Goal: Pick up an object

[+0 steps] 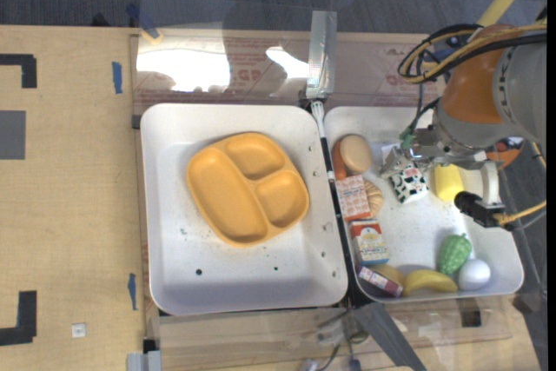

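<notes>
**Q:** Where do you find the claw (408,162)?

**A:** Over the right bin (504,278), low at its far side. Whether it is open or closed, you cannot tell.

**Q:** And the thing nearest it?

**A:** A white cube with dark spots (407,183) lies just beneath and in front of the claw; you cannot tell whether they touch. A yellow block (448,182) sits just to its right, a tan egg (354,154) to its left. The left bin (165,265) holds a yellow divided plate (247,187).
</notes>
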Action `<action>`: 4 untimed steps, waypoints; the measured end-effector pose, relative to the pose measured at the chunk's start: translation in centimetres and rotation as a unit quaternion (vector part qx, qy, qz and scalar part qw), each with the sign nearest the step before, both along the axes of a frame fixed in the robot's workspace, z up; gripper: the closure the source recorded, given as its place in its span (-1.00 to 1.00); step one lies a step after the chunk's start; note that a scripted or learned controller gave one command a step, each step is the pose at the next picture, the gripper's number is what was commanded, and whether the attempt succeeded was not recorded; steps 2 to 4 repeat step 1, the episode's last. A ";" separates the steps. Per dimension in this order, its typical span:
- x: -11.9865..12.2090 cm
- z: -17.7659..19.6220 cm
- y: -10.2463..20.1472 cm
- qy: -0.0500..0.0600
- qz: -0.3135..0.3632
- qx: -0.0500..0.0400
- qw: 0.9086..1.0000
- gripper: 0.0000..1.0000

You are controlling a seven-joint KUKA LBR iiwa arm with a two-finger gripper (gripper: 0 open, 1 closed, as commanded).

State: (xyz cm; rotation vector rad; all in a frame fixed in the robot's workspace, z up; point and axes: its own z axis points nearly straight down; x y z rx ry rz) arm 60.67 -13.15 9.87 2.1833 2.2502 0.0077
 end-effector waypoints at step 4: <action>6.2 9.0 7.3 0.000 -0.053 0.001 0.999 1.00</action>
